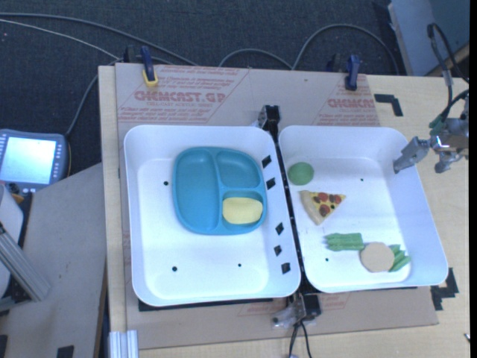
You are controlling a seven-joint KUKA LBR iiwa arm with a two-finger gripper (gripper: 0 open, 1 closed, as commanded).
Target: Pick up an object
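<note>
Hovering at the right bin's [417, 200] far right rim, your gripper [425, 155] has fingers spread, grasping nothing — the pizza slice [322, 203] lies inward to its left, tip toward you. Same bin: green ball [301, 173], green leafy piece [344, 241], tan disc [376, 257]. Left bin [149, 259]: blue tray [201, 189] with yellow item [242, 210].

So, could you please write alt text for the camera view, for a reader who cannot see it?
Two white bins sit side by side: the left bin holds a blue divided plate with a yellow item, the right bin a green ball, a pizza slice, green pieces and a tan disc. The gripper hovers at its upper right rim.
</note>
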